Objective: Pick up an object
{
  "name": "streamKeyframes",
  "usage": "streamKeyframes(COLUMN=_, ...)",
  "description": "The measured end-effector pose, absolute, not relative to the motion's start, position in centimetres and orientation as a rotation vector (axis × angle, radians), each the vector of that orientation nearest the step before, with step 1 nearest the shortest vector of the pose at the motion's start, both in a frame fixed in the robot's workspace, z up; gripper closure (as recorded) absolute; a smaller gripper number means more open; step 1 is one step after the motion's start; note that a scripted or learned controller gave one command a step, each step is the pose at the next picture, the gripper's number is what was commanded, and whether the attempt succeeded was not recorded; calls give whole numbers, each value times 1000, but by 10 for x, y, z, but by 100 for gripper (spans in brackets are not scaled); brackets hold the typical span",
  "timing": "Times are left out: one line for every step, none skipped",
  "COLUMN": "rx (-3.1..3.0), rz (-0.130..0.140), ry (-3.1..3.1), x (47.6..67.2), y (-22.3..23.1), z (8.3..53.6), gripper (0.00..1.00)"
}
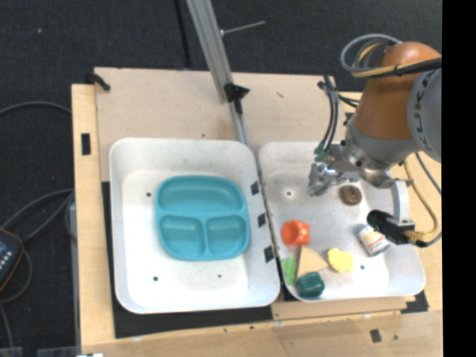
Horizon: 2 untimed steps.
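Objects for picking lay scattered in the right bin: an orange cup-like piece near its left wall, and beside the front edge a tan wedge, a dark green block, a thin green strip and a small yellow lump. Further right sat a small white bottle, and a round brown piece lay near the middle of the bin. None was singled out by the task sentence, so any of them could have served.

Most of these things crowded the front left corner, touching or nearly so, which would likely have made a clean grasp there awkward. The brown piece lay apart from the rest, just beside the jaws.

The jaws hung low over the bin's back half, to the left of the brown piece, with nothing visible between them. How far open they stood could not be made out from this slanted angle. The grey arm with its orange band reached in from the right, its wrist over the bin's far side, a posture that suited a descent onto a nearby item.

In the left bin lay a teal divided tray, well apart from the arm. Both bins rested side by side on the tan surface.
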<state>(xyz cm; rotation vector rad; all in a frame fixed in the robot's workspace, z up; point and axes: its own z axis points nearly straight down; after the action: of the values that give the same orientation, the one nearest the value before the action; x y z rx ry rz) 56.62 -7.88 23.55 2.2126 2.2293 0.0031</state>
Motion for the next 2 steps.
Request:
streamKeyframes(rx=2212, rz=3, ry=2231, x=583, y=-18, z=232, gripper=100)
streamKeyframes(rx=2212, rz=4, ry=2230, x=600, y=27, z=242, gripper=100)
